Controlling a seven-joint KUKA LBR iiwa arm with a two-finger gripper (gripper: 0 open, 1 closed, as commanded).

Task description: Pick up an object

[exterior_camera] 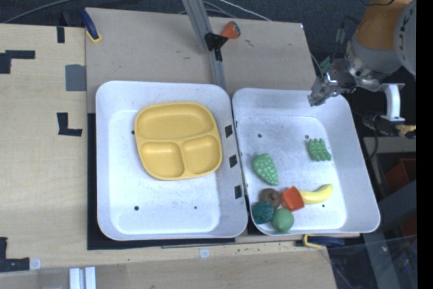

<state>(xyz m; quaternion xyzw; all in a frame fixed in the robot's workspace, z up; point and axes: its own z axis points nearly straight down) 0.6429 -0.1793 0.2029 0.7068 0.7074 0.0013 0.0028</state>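
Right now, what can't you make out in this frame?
- Gripper, camera view: small and dark over the right bin's top rim; jaws open or shut is unclear.
- Arm: cut off by the right edge.
- Pile at the bin's front: brown piece partly covered by neighbours, too small to identify.

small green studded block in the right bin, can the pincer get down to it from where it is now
Probably yes: the small green studded block lies apart from the other toys, and the pincer hovers at the bin's far rim, with bare floor between them.
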